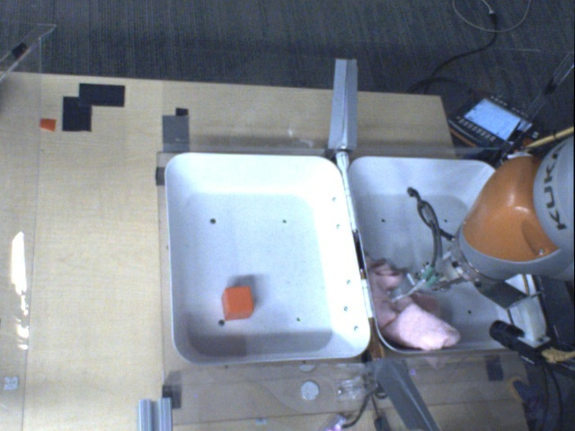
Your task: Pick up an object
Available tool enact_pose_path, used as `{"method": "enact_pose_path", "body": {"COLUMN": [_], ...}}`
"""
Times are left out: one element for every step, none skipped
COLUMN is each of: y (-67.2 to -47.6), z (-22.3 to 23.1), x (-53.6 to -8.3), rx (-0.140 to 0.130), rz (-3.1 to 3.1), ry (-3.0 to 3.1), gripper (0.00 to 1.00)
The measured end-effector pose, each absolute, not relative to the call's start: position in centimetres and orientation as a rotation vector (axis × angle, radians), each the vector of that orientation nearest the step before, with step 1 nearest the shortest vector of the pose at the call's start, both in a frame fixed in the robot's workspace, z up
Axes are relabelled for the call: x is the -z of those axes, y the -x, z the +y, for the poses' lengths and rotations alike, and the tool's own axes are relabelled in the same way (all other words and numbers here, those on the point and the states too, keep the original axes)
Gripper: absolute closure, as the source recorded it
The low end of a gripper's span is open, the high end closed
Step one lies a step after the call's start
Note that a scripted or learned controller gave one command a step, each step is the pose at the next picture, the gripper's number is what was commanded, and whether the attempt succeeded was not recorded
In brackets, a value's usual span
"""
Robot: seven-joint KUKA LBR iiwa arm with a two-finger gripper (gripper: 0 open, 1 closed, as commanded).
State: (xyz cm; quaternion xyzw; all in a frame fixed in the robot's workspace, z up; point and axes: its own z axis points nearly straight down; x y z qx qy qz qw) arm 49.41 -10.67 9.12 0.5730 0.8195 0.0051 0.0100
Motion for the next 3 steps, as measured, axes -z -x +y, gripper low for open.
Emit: {"method": "enact_pose_path", "body": {"y": [-50.9, -51.7, -52.2], "z": [-14.4, -10.3, -10.2], "x": [-11.9, -9.1, -10.3], "rx": [-0.004, -0.010, -0.019], "rz": [2.644, 2.655, 2.648], "ry": [-1.683, -1.647, -1.638], "gripper": [0.00, 0.00, 1.00]}}
